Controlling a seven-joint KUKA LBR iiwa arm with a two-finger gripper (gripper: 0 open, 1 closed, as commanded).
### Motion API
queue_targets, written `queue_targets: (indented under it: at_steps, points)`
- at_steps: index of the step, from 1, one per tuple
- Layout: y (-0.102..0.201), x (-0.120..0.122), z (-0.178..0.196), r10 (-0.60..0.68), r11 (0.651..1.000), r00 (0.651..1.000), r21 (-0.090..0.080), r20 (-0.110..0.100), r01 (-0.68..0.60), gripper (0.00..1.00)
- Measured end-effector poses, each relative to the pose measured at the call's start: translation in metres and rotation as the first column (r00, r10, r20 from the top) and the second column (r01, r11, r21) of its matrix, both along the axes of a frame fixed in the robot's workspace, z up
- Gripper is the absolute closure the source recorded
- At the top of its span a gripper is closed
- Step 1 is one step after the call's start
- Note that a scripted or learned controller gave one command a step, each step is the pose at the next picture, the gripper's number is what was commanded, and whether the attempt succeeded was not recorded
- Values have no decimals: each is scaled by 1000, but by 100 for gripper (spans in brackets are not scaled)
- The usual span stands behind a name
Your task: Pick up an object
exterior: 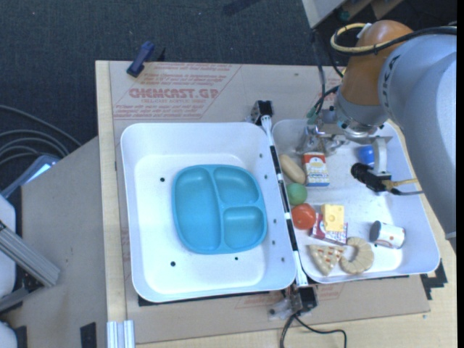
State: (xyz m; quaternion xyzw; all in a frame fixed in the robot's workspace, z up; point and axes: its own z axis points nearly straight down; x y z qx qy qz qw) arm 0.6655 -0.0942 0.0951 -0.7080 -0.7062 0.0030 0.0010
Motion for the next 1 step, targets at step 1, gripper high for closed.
queue_targets:
  at_steps: [1]
  points:
    - [46, -59, 130, 4, 1000, 1000, 3, 9, -4, 100]
